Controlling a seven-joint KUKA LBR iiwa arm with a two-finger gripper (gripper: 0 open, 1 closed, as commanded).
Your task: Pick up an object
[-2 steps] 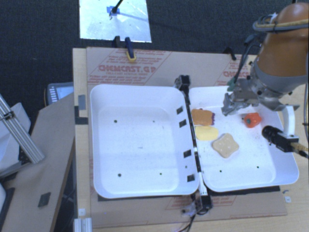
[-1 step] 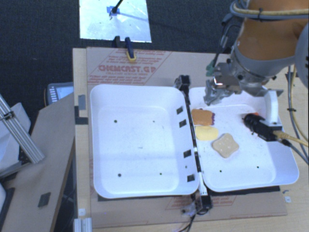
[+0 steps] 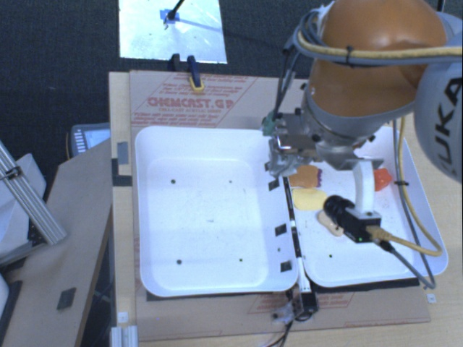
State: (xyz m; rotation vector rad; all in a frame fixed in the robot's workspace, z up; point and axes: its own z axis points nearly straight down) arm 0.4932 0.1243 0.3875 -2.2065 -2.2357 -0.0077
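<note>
The hand (image 3: 281, 166) hangs low over the right bin (image 3: 347, 266), positioned to reach the orange piece (image 3: 309, 175) just beside it. Its closure cannot be told.

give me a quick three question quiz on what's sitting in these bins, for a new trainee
1. True or false: the yellow object lies in the right bin.
2. The object nearest that bin's right-hand wall is: A) red-orange B) blue C) green
3. Short answer: which lies nearer the left bin, the yellow object or the red-orange object?

Key: 1 true; 2 A; 3 the yellow object.
</note>
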